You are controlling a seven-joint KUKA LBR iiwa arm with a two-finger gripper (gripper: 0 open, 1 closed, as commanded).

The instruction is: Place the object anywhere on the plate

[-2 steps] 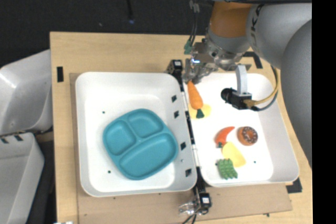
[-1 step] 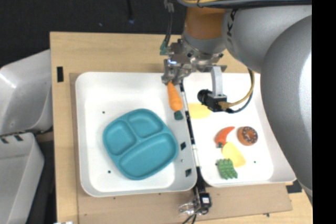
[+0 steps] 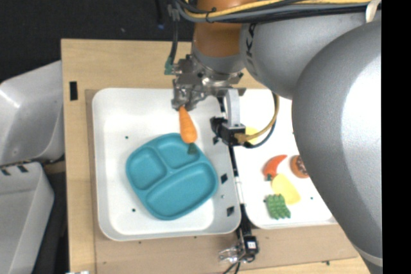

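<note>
Gripper [image 3: 185, 101] over L bin [image 3: 106, 138], jaws closed on top end of toy carrot [image 3: 187, 126]. Carrot hangs upright, tip w/ green stub at upper R rim of blue divided plate [image 3: 170, 176]. R bin [image 3: 308, 218] holds red-orange piece [image 3: 274, 165], yellow piece [image 3: 285, 189], green piece [image 3: 277, 206], round brown item [image 3: 299, 166], part hidden by arm. Black fixture w/ yellow cable [image 3: 226, 131] beside carrot, at bin divide.

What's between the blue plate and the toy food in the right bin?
In the camera view, bare white floor of the left bin, then the two bins' adjoining rims, separate the plate from the food. Nothing else lies there.
</note>
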